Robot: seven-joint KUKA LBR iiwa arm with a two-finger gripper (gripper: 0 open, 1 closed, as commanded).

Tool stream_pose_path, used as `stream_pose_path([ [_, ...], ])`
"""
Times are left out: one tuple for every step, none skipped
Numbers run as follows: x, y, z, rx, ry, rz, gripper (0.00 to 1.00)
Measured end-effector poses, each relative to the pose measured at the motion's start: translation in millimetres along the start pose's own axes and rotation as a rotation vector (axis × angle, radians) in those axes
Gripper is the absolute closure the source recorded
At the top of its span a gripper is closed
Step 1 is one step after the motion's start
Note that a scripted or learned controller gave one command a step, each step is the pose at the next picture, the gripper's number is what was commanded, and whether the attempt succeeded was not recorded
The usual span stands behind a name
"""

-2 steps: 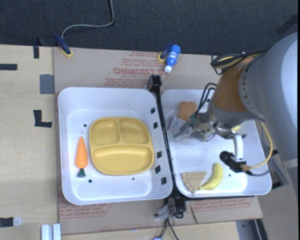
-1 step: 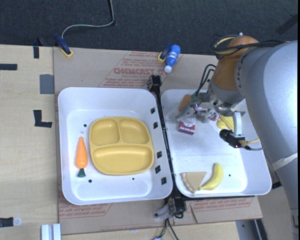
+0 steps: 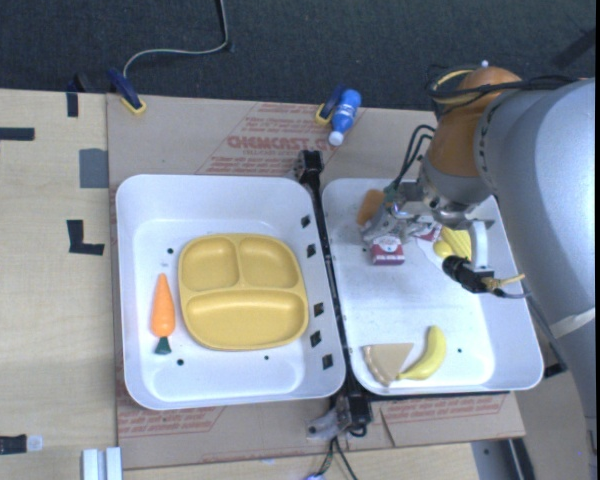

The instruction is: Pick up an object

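Right, the grey arm [image 3: 550, 188] fills the whole side behind the tool, its orange band [image 3: 460, 133] just above the wrist, reaching over the right bin [image 3: 480, 358]. Beneath it all lies the table [image 3: 40, 268], tan, with a cardboard sheet under both bins. The left bin [image 3: 140, 368] sits well off to the tool's left, across the black divider. In that bin, the yellow sectioned plate [image 3: 243, 291] lies flat, and beyond it, further from the tool, an orange toy carrot [image 3: 162, 308] lies alongside the plate's far edge. Now the tool [image 3: 392, 230] itself: it hangs low over the upper part of the right bin, and how its grasping parts stand, I cannot tell, the wrist cables crowd them. Directly under it, touching or nearly so, sits a small red-and-white carton [image 3: 387, 253]. Just to the tool's upper left, an orange-brown piece [image 3: 370, 206] lies in the bin. On the tool's other side, close by, a yellow item [image 3: 456, 240] peeks from beneath the wrist. Well below the tool, near the bin's front rim, a banana [image 3: 427, 355] curves beside a tan wedge [image 3: 384, 360], the two touching. Up beyond the bins, a blue-and-white bottle [image 3: 343, 116] rests on the cardboard.
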State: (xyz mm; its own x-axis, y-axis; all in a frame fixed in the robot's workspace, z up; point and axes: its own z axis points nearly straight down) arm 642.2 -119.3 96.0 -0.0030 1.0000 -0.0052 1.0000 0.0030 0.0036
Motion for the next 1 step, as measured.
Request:
stream_pose_path([
  [71.7,13.7,-198.1,0.001,0.004,0.0,1.0],
])
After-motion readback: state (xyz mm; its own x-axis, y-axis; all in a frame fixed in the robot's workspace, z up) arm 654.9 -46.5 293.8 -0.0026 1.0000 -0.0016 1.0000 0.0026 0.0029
